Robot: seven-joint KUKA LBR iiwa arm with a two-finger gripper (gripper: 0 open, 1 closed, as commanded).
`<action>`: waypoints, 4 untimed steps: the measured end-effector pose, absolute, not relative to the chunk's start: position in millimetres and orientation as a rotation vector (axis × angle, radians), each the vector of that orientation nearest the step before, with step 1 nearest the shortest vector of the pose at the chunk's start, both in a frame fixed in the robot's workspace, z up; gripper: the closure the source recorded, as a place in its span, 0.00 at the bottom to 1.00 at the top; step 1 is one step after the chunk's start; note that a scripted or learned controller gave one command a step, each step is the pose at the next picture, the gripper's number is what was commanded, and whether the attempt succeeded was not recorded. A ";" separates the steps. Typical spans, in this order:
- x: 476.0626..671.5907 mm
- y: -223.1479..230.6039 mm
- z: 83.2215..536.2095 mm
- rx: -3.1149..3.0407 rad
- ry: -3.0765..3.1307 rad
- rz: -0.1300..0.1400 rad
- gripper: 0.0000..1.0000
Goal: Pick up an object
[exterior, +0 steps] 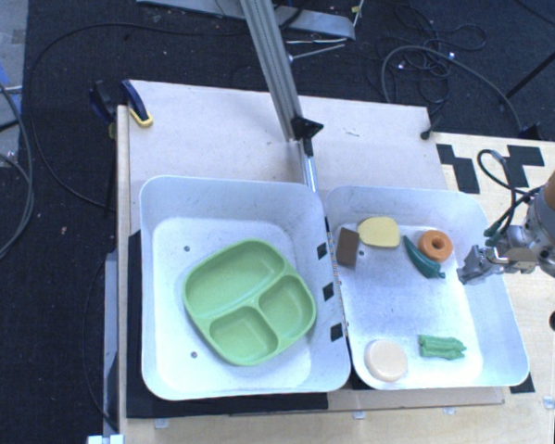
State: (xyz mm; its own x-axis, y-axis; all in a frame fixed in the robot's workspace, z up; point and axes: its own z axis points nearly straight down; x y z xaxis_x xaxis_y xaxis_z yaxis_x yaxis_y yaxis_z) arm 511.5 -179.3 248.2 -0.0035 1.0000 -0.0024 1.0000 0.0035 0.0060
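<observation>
We see the gripper (472,270) at the right edge of the right bin (493,353), and we cannot tell its state. Near it, by the bin's far edge, sit an orange ring (435,244) and a yellow piece (379,232). The left bin (167,211) holds a green plate (248,301).

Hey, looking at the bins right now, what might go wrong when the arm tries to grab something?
The orange ring lies against the teal piece, so a grab may catch both or slip. The gripper sits at the right bin's rim and might clip it. The green item looks flat, hard to pinch.
</observation>
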 end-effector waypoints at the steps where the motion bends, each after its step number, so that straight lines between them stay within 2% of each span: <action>1: 512.4 -179.4 291.8 2.215 2.222 0.002 1.00; 3: 527.6 -82.4 272.9 2.216 2.226 0.000 1.00; 4: 522.6 -29.5 258.1 2.214 2.231 0.000 1.00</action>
State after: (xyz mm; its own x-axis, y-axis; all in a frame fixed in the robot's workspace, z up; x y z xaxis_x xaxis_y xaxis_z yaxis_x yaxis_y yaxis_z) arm 522.6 -29.5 258.1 -0.0076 1.0000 0.0011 1.0000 0.0076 -0.0014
